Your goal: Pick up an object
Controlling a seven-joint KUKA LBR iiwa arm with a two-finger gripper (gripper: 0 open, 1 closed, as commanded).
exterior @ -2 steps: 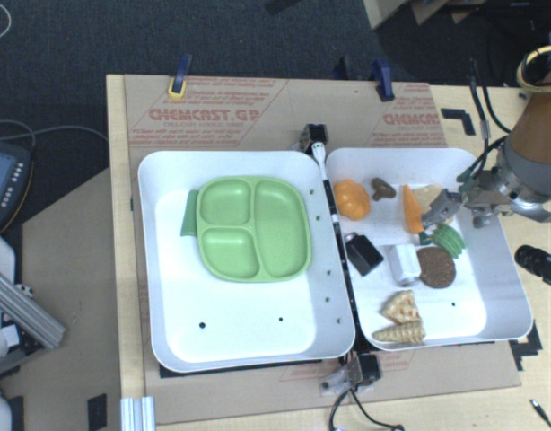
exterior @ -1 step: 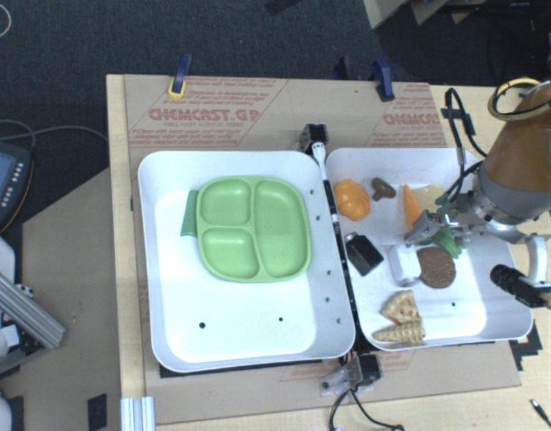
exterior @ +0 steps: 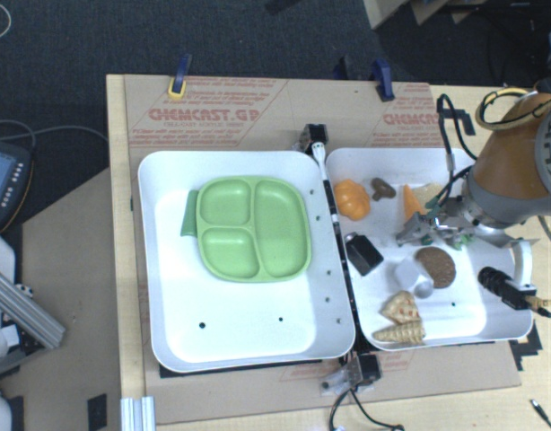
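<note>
Gripper [exterior: 430, 232]: over right bin [exterior: 383, 164], finger state indiscernible | brown round object [exterior: 436, 267]: just below it | orange object [exterior: 352, 199]: to its left | green tray [exterior: 254, 228]: left bin [exterior: 159, 241]

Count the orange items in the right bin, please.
2. A round orange fruit-like object lies near the right bin's left wall; an orange wedge-shaped piece lies right of it, beside the arm. The arm may hide more.
</note>
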